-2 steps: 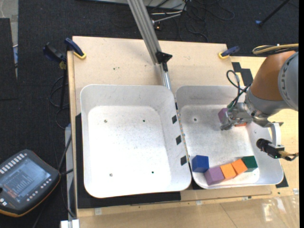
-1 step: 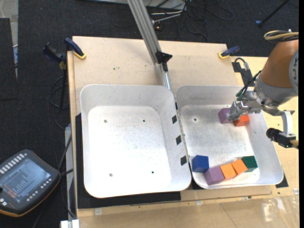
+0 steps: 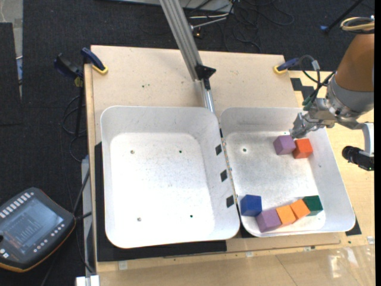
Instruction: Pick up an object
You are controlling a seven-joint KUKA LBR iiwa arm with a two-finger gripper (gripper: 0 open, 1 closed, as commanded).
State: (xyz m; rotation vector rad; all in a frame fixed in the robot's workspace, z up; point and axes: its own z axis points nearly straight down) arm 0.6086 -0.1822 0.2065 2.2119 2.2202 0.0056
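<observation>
Arm reaches in from frame's right, claw (image 3: 302, 126) low over right bin (image 3: 333, 177), upper right part. Cannot tell claw state from here. Just below tip: purple cube (image 3: 284, 144) and orange cube (image 3: 303, 148), touching, likeliest targets since nearest. Nothing seen between claw's tips, so no hold yet. Other blocks bunched at bin's lower edge: blue cube (image 3: 250, 204), then purple, orange, green in row. Left bin (image 3: 113, 130) on worktop (image 3: 149, 70) alongside.

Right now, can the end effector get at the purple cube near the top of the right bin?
Probably yes: the end effector hangs just above the purple cube, whose top is uncovered. The orange cube touching it may crowd one side.
</observation>
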